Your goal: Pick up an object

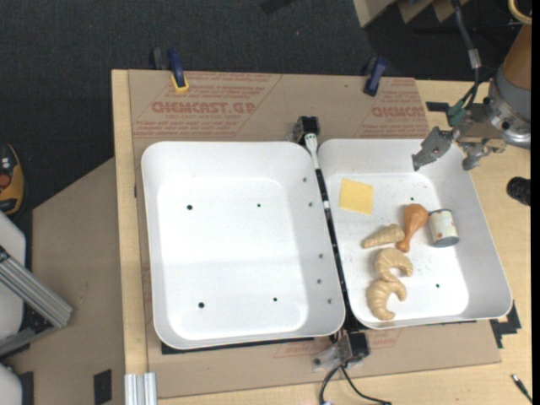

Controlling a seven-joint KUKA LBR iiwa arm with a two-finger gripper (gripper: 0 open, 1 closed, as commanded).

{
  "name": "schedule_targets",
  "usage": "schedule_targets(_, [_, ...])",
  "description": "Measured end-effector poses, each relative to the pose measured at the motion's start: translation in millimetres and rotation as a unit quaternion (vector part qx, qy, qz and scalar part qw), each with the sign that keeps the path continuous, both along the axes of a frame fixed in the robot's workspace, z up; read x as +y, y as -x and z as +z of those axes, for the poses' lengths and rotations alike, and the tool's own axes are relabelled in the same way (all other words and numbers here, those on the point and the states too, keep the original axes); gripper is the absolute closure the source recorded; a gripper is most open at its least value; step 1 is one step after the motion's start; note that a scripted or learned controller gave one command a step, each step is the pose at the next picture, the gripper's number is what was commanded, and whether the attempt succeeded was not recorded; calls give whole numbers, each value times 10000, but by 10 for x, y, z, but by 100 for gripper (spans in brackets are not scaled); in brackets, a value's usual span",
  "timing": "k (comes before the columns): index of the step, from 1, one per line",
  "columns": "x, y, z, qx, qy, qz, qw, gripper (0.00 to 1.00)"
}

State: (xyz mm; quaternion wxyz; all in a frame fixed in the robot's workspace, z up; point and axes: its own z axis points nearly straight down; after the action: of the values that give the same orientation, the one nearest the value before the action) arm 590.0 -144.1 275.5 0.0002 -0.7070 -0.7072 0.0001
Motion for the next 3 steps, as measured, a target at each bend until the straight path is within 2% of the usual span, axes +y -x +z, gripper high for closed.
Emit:
schedule_targets(1, [405,304,-1688,91,-27,6,10000,0])
schedule_targets(2, [415,-169,-1925,-16,5,9,10000,0])
schedule_targets(3, [482,-795,-1898,-37,7,15,10000,0])
